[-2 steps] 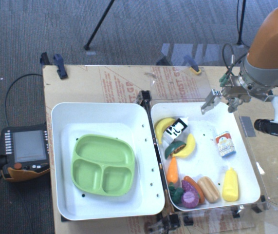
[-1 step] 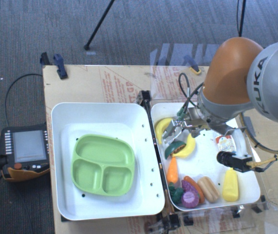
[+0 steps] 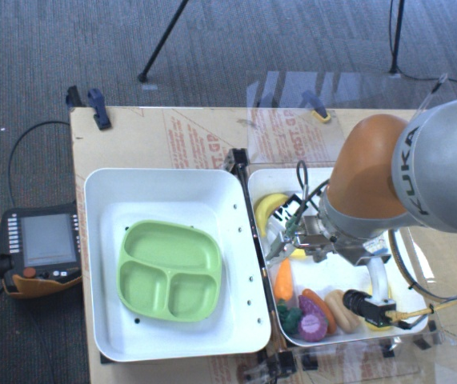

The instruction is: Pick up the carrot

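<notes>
The carrot (image 3: 284, 280) is a short orange piece lying along the left wall of the right bin (image 3: 420, 326). My gripper (image 3: 286, 245) hangs just above the carrot's far end, under the grey arm with the orange band. Nothing is visibly held in it. The arm hides the middle of the right bin.
A yellow banana (image 3: 270, 207) lies at the right bin's far left. Near its front edge sit a green item (image 3: 290, 319), a purple item (image 3: 313, 326), a red-orange piece (image 3: 322, 307) and a tan piece (image 3: 344, 311). The left bin (image 3: 100, 214) holds a green divided plate (image 3: 170, 270).
</notes>
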Action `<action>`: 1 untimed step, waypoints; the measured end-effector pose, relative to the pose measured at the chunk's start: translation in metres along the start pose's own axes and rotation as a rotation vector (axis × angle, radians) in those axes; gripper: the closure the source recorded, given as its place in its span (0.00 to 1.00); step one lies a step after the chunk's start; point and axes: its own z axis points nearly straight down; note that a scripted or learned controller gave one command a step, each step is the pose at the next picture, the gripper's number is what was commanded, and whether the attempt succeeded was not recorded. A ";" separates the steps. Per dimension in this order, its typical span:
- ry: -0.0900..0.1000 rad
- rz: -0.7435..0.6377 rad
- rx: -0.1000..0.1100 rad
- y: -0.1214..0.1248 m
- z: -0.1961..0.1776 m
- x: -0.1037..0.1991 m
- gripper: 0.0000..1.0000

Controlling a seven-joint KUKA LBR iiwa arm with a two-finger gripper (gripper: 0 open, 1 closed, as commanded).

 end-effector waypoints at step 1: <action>0.001 0.344 0.001 0.008 0.095 -0.073 0.00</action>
